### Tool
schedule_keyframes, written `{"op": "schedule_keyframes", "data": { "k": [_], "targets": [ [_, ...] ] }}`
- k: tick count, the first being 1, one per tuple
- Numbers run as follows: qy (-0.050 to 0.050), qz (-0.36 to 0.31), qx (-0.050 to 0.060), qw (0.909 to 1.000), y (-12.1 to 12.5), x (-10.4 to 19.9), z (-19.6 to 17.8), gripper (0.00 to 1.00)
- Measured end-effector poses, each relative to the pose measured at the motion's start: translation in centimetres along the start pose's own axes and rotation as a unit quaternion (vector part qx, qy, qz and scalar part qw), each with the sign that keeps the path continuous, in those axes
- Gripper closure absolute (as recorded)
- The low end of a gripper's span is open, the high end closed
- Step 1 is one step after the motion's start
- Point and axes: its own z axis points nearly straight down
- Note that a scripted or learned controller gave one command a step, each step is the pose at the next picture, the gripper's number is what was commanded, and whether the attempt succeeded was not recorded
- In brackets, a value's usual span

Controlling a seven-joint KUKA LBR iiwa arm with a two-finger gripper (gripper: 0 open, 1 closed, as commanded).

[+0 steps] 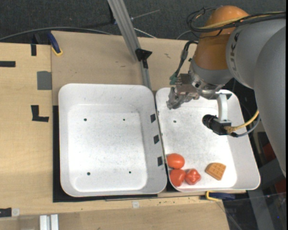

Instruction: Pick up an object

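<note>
In the right bin [240,143], several small objects lie near the front edge: an orange-red tomato-like ball [175,161], a red piece [177,177] just below it, a red pepper-like piece [192,177] beside that, and a tan waffle-like cracker [216,170]. My gripper [173,103] hangs over the far left corner of the right bin, well away from those objects. Nothing shows between its fingers.
The left bin [67,128] sits beside the right one, with black clips [156,139] along the shared wall. A slanted metal pole [129,32] crosses the bench behind the bins. The grey arm and its orange band [216,37] overhang the right bin's far side.
</note>
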Motion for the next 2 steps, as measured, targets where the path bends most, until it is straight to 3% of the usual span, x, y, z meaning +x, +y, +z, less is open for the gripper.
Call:
{"op": "schedule_keyframes", "data": {
  "k": [2],
  "targets": [
    [-0.001, 0.0, 0.0, 1.0, 3.5, 9.4, 0.3, 1.0]
  ]
}}
